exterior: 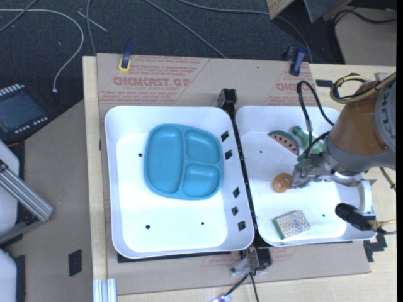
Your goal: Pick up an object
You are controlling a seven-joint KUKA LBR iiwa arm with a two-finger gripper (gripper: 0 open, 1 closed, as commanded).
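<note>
Orange round piece sits on the floor of the right bin, about mid-height and a little left of the bin's middle. Likeliest target, judging by the gripper low just beside it on its right, tip close to or touching it; contact can't be confirmed. Jaws: cannot tell, too small and dark against the wrist to read. Nothing visibly lifted, piece looks flat on the bin floor.

Other candidates in the same bin: watermelon-slice toy toward the far edge, with a green piece right next to it; speckled flat block near the front edge, left of middle. All apart from the gripper.

Arm comes in over the right bin's right edge, cables trailing along it.

Left bin holds a blue divided tray, roughly central, toward the far half. Not involved.

Progress: approach looks done, gripper down at object level. Left: close on the piece, lift it clear of the bin. Grasp unconfirmed, so pick counts as not yet done.
</note>
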